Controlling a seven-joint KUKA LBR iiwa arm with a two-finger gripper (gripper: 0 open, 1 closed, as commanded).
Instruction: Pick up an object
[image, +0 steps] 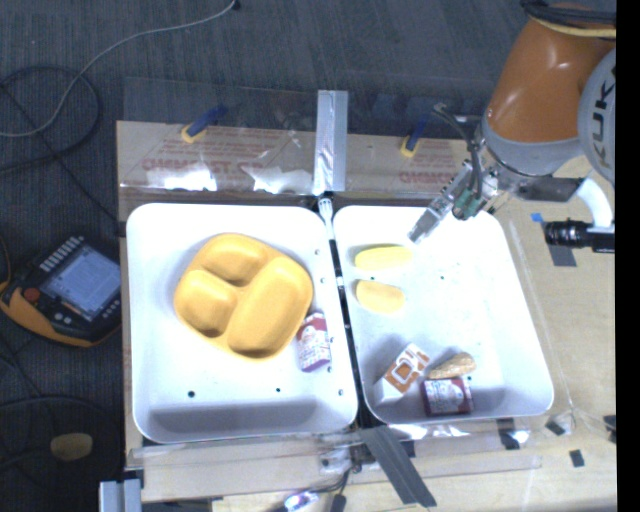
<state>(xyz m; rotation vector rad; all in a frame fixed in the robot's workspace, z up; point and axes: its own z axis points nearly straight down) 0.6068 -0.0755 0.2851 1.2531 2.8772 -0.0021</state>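
teach pendant (62, 290), blue clamps (204, 122), cables (60, 95)

Left white bin (150, 300): large yellow lumpy foam piece (243, 295) centre; small red-labelled bottle (314, 343) just beside it, right. Right white bin (520, 320): two pale yellow oval pieces (380, 276) far left; orange-white packet (405, 369), tan bread roll (449, 366), dark red can (446, 397) near.

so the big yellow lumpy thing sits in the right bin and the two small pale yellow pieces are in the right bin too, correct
Not quite. The camera view shows the big yellow lumpy thing in the left bin, beside a small can. The two small pale yellow pieces are in the right bin, as you said.
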